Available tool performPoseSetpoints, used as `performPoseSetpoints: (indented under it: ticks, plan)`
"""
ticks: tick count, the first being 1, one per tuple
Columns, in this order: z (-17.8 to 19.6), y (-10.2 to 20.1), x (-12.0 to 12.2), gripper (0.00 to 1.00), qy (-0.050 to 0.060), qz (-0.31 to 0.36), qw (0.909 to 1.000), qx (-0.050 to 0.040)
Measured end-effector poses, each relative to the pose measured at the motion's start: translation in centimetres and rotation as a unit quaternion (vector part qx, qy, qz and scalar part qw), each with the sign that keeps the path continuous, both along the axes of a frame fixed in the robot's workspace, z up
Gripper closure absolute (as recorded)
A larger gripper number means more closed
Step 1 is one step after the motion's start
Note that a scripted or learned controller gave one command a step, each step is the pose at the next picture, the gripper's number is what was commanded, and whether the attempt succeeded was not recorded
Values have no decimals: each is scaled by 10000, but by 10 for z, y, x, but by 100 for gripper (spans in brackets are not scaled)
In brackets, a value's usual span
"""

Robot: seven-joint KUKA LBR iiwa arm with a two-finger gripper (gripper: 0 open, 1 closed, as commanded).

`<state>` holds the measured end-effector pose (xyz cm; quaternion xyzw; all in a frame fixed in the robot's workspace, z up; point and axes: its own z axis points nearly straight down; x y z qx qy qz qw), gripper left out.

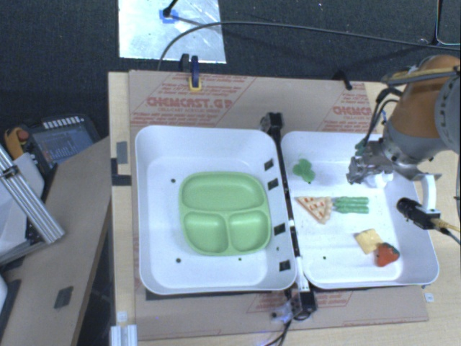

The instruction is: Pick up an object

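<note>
Gripper (362, 171) jaw state can't be told, nothing seen held. It hangs over right bin (425, 265), just above green beans (351, 205). Arm (425, 114) reaches in from right, wrist bent down.

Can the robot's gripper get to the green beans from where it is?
Probably yes. The gripper sits above the right bin, close to the green beans, which lie in the open beside the waffle wedge. Nothing covers them, so the way down looks free.
</note>
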<state>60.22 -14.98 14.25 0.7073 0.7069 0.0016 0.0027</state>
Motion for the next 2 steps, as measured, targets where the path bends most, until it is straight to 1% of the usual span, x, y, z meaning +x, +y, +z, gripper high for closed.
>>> performPoseSetpoints:
  ticks: [1, 2]
  plan:
    - [44, 3, -1, 100, 6, 21, 10000, 3]
    - [109, 2, -3, 100, -12, 25, 10000, -2]
